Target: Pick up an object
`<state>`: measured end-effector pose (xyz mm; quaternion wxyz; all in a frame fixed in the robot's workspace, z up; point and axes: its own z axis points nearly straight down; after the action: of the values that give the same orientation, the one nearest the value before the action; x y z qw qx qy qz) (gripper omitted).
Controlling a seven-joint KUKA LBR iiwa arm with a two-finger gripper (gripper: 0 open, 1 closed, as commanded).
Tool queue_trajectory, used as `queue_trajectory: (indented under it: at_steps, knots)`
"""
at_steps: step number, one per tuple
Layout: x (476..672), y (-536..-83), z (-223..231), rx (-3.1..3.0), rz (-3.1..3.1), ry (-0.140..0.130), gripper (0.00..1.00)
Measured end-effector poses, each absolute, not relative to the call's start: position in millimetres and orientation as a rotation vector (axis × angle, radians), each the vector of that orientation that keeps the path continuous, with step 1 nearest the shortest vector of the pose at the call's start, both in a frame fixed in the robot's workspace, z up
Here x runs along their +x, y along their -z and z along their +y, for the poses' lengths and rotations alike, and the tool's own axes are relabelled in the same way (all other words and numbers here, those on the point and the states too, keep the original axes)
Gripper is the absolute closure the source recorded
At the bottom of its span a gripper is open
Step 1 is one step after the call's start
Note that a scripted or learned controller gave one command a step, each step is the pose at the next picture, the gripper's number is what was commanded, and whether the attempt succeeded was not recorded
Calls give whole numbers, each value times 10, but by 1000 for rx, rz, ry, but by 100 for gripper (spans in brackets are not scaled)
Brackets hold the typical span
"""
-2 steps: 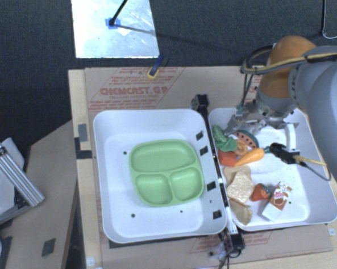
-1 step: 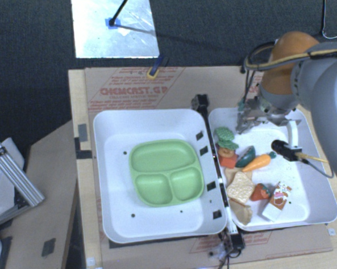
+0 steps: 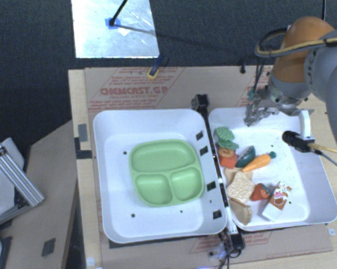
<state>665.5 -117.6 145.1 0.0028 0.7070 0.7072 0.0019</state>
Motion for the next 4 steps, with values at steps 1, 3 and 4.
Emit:
queue_trajectory:
  at_steps: [1,3,4]
  knots:
    - [6654,-1954,-1081,2212,2223,-8,100]
    - [6619,-2175,-497,2211,2231,-3,100]
    - [6603,-2313,-274,2213,2228,-4,100]
